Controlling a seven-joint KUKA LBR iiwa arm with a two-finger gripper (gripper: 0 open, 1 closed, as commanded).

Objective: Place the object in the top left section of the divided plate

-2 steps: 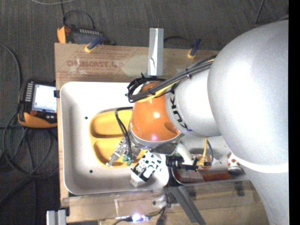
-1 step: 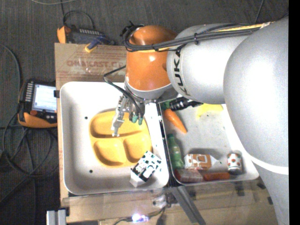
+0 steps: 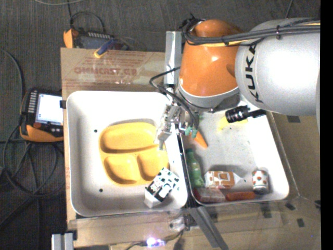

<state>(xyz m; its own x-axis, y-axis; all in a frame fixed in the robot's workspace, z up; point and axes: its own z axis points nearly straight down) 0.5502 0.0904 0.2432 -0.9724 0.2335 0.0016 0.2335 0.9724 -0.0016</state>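
End effector (image 3: 174, 123) is hanging at frame centre, straddling the shared wall between the two white bins, just under the orange wrist band (image 3: 208, 61). Finger state: cannot tell; the metal parts are blurring together with cabling from this angle. An orange, carrot-like piece (image 3: 198, 137) is lying just right of and below the end effector, touching or nearly touching it. Whether it is gripped or merely resting on the right bin (image 3: 276, 155) floor cannot be told.

Judged step: transfer phase, either at pick-up or starting the carry toward the plate. The yellow divided plate (image 3: 130, 155) is sitting in the left bin (image 3: 78, 139), centre-left of frame, all sections looking bare. Target section is its upper left compartment, so the next move is calling for a lift clear of the bin wall, then travel leftward, then a release low over that compartment.

Carrot-like piece: small, tapered, bright orange with a greenish end; probably light and prone to rolling.

Other items: a black-and-white patterned block (image 3: 162, 185) on the left bin's lower right edge; a green bottle (image 3: 195, 172), a small carton (image 3: 221, 179) and a little can (image 3: 260, 179) along the right bin's lower part.
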